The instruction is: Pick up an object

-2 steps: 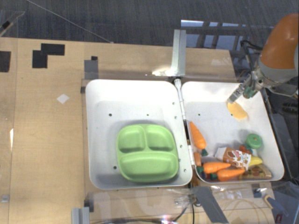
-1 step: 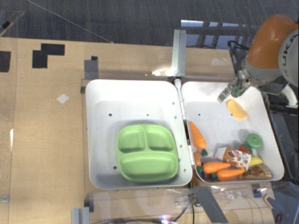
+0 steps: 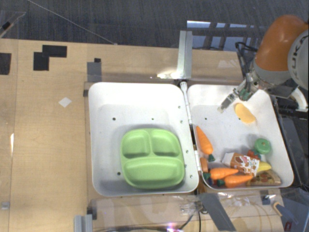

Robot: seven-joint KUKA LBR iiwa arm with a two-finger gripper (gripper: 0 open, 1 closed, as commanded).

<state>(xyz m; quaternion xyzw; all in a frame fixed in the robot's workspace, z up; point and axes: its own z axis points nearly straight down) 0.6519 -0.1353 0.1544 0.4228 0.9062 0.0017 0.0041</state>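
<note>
My gripper [image 3: 235,100] hangs over the back of the right bin [image 3: 217,124], open, with nothing between its fingers. A yellow-orange piece [image 3: 245,113] lies on the bin floor just in front and to the right of it, apart from the fingers. An orange carrot [image 3: 204,141] lies by the bin's left wall. Two more carrots [image 3: 231,176] lie at the front, beside a small printed box [image 3: 245,163] and a round green piece [image 3: 262,145].
A green divided plate [image 3: 152,157] sits in the left bin [image 3: 111,110], toward its front. A metal post [image 3: 185,54] stands behind the divider between the bins. The arm's orange band [image 3: 280,37] rises at the back right.
</note>
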